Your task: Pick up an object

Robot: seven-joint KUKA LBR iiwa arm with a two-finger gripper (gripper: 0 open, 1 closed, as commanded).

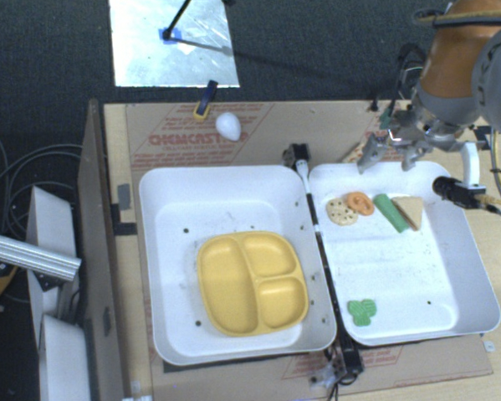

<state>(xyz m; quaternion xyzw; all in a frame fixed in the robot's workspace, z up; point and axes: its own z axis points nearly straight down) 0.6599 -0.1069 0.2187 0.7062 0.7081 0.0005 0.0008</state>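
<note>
Pick hadn't started as far as we could judge: gripper (pixel 388 152) hung over the far rim of the right bin (pixel 466 310), fingers spread, nothing between them. All candidate objects sat loose in that bin, so approach, descent and grasp were all left to do.

Right bin contents: a speckled cookie (pixel 341 211) touching an orange round piece (pixel 360 203), a green stick (pixel 392 212) leaning against a tan wedge (pixel 413 211), all bunched near the far wall just below the gripper. A small green leafy piece (pixel 362 310) lay apart near the front edge.

Left bin (pixel 167 208) held just a yellow divided tray (pixel 252 282), compartments bare.
</note>
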